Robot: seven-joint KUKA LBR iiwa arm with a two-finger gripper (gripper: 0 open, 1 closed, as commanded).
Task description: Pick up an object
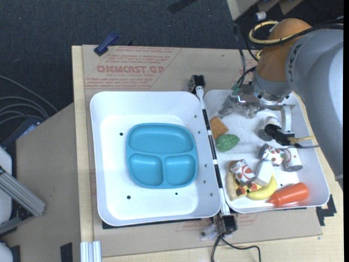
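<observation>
White right bin [316, 171] holds every candidate object; nothing lifted yet, so the pick is all ahead. Gripper [244, 103] hangs low over the bin's far end, fingers look spread, nothing between them. Nearest: brown piece [219, 126] and green lump [227, 142]. Banana [260, 191], orange carrot [288, 194], cans [280, 156] crowd the near end. Blue tray [161, 154] sits in left bin [106, 162].

Robotics lab: cardboard-topped bench [131, 70], loose cables [22, 111], toy-filled bin [322, 187]
</observation>
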